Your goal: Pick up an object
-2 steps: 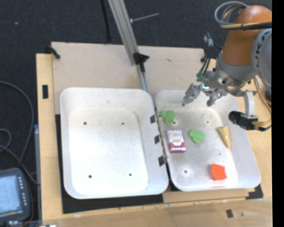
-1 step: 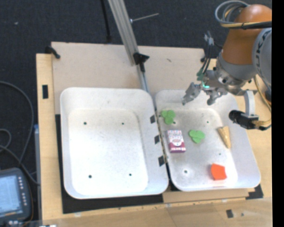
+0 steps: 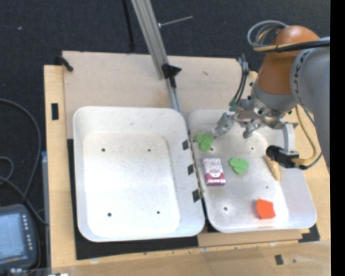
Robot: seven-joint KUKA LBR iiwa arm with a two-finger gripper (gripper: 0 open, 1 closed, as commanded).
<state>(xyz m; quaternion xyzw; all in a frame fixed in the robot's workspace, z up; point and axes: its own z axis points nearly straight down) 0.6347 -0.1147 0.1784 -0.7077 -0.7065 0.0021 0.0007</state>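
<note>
Pale wooden surface (image 3: 121,79) carries two white bins; over the right bin (image 3: 302,203) hangs the pincer (image 3: 237,126), fingers spread, nothing between them. Nearest, down-left, lies a green piece (image 3: 204,142); beyond, another green piece (image 3: 238,165), a pink carton (image 3: 214,172), an orange block (image 3: 265,209).
</note>
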